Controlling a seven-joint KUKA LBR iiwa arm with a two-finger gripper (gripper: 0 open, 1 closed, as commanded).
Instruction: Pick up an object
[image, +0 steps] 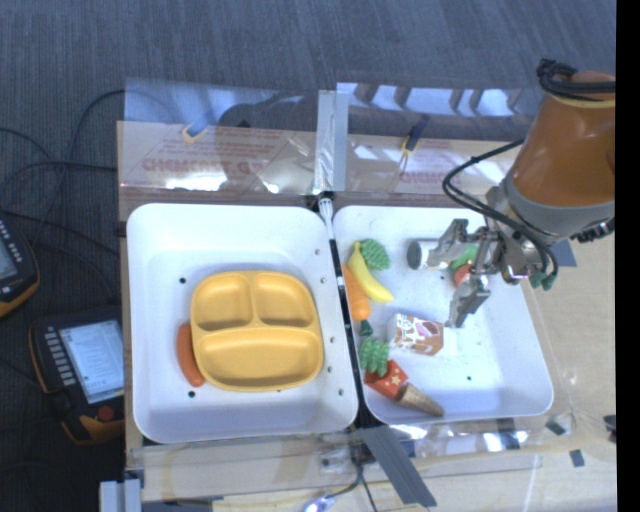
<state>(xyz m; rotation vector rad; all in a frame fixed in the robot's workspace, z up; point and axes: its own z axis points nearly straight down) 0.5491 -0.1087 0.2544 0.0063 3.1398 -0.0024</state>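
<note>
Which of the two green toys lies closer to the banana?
The upper green toy, touching the banana; the lower one lies apart, beside the red toy.

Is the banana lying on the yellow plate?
No. The banana lies in the right bin, while the yellow plate sits in the left bin.

Item count, referenced to the yellow tray (257, 330)

Two white bins (150, 300) are counted. One tray and one sausage (187, 354) are counted left; one banana (366, 276), one carrot (357, 297) and one packet (418, 334) right.
</note>
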